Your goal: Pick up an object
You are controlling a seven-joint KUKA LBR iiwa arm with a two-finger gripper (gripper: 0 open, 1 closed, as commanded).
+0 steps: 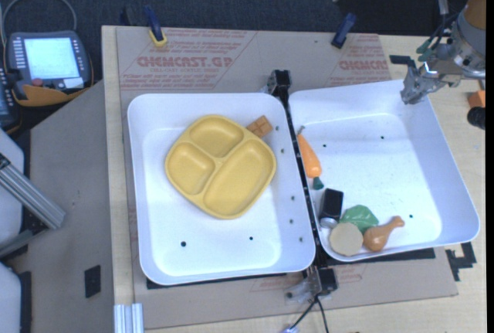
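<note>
Glossy yellow plastic plate point(221, 165) in a smooth white bin point(147, 192); matt cardboard bench point(231, 53).

Right bin point(386, 103) middle open — toys point(351, 223) cornered.

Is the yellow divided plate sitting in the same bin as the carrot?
No, the yellow plate lies in the left bin, while the carrot lies in the right bin.

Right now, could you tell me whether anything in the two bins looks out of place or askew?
The yellow divided plate lies askew in the left bin, covering part of a small brown block. In the right bin, the toy food sits crowded into the near-left corner.
</note>
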